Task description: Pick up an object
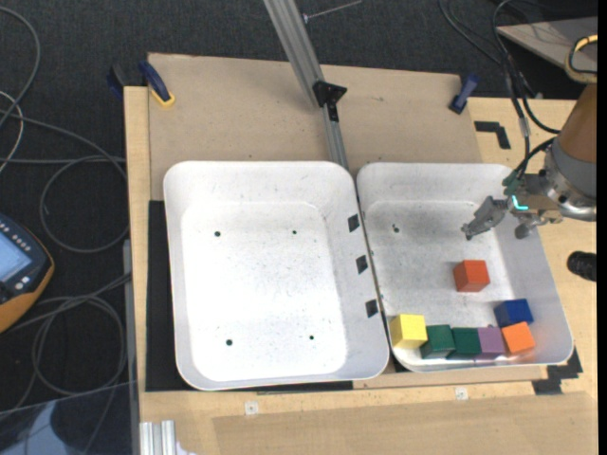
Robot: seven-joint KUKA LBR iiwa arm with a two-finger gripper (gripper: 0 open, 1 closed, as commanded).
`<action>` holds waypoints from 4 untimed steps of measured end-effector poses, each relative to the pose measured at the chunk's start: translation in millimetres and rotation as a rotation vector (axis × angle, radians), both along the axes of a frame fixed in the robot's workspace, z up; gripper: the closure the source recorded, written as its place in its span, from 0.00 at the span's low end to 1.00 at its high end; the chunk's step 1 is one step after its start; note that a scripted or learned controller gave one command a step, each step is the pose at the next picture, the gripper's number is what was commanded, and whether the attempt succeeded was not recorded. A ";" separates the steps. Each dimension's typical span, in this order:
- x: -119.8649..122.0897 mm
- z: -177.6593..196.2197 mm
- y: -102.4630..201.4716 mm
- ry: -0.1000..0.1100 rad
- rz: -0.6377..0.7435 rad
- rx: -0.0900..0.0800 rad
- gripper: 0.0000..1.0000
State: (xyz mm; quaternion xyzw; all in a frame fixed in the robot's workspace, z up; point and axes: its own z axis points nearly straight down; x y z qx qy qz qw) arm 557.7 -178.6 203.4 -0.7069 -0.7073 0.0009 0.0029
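My gripper (494, 228) hangs over the upper right part of the right bin (417, 190), reaching in from the right. Its fingers stand apart, open, with nothing between them. A red block (471, 275) lies alone on the bin floor just below and slightly left of the gripper, not touched. Along the bin's front edge lie a yellow block (410, 329), two green blocks (451, 340), a purple block (491, 340) and an orange block (518, 336). A blue block (513, 312) sits just behind the orange one.
The left bin (190, 254) sits beside the right one, with black clips (361, 263) along the shared wall. A grey metal pole (303, 55) slants up from behind the bins. Blue clamps (156, 81) hold the board's back corners.
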 end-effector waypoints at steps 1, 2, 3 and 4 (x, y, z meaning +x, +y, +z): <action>0.5 2.0 0.0 -0.004 0.000 -0.001 0.00; 7.7 -56.4 4.8 0.002 0.001 0.000 0.00; 6.5 -107.1 5.7 0.001 -0.001 0.000 0.00; 8.9 -92.6 5.5 -0.007 0.000 -0.002 1.00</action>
